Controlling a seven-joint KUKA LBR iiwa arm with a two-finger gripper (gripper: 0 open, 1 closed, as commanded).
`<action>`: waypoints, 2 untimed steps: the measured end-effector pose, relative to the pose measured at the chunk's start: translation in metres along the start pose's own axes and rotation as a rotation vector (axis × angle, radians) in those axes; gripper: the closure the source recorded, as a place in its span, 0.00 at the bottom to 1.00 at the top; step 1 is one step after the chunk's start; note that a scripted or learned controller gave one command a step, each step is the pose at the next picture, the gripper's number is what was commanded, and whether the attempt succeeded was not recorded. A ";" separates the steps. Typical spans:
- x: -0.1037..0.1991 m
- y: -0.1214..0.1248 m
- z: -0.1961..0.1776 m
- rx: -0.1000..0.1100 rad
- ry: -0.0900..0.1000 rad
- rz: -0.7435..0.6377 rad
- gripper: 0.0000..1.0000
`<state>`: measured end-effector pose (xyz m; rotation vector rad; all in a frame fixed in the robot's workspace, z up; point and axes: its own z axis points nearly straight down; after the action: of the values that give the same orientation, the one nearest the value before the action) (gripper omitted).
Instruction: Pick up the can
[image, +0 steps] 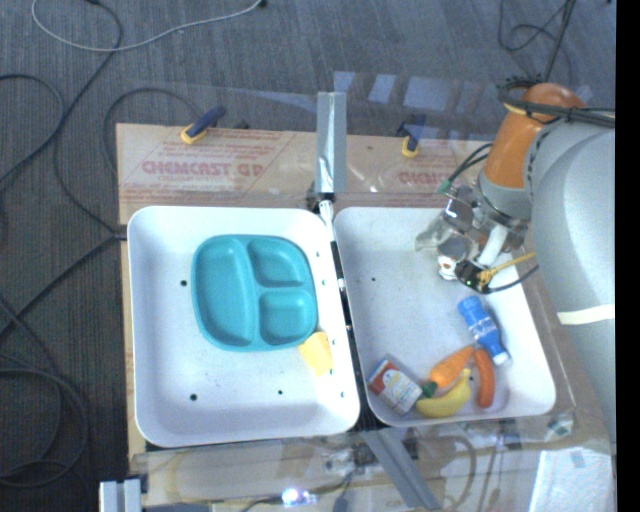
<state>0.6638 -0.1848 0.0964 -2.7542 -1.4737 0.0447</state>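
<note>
- Camera view, looking down at a slant on two white bins side by side: left bin (150, 330) and right bin (400, 300).
- In left bin: teal compartment plate (255, 290), three sections, lying flat toward bin's upper middle. Just off its lower right corner, small yellow block (317, 352) close to bin's right wall.
- In right bin, near front wall: can (394, 386), short, lying on its side, tilted. Red and white label w/ some orange print, pale end facing lower right. Sits at bin's lower left, touching or almost touching banana (447, 398).
- Beside banana: carrot (455, 365) overlapping it, plus red-orange long item (485, 378) to the right; exact type unclear.
- Above those, blue bottle (481, 326) w/ white label, on its side, apart from can.
- Gripper (468, 250) at upper right of right bin, under orange band of arm (580, 220). Well apart from can, nothing seen between fingers. Finger spread: cannot tell, too cluttered w/ cables.
</note>
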 end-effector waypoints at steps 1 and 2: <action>0.032 -0.054 -0.091 -0.024 0.017 0.129 1.00; 0.032 -0.054 -0.091 -0.024 0.017 0.129 0.00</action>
<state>0.6400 -0.1281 0.1882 -2.8574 -1.2994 0.0057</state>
